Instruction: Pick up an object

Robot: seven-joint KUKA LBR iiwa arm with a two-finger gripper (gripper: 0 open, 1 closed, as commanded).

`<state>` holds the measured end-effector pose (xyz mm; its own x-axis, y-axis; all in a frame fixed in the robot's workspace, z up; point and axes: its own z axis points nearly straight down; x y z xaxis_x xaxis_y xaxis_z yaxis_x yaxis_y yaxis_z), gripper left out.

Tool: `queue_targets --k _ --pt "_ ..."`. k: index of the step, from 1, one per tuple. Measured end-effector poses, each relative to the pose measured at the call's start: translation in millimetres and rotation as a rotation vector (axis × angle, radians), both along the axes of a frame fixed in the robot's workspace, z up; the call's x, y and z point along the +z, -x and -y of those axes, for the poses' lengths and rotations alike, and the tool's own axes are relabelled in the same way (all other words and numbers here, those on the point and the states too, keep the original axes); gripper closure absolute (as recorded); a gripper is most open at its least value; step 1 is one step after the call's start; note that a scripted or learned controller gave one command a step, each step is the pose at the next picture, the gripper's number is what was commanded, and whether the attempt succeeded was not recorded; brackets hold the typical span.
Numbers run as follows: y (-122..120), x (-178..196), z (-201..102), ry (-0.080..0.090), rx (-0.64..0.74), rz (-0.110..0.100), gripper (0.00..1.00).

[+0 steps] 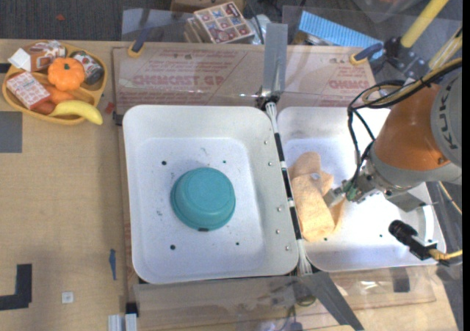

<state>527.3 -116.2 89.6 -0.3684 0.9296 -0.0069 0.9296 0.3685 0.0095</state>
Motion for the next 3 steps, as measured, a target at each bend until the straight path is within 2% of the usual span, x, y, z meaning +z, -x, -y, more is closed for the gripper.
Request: queue_targets --k 1,2,3 --pt "0 0 0 0.0 0.0 0.0 0.0" --pt "-28 85 47 -0.003 -0.211 -0.008 0.0" --pt "19 1 0 -0.003 -0.114 -0.006 0.0"
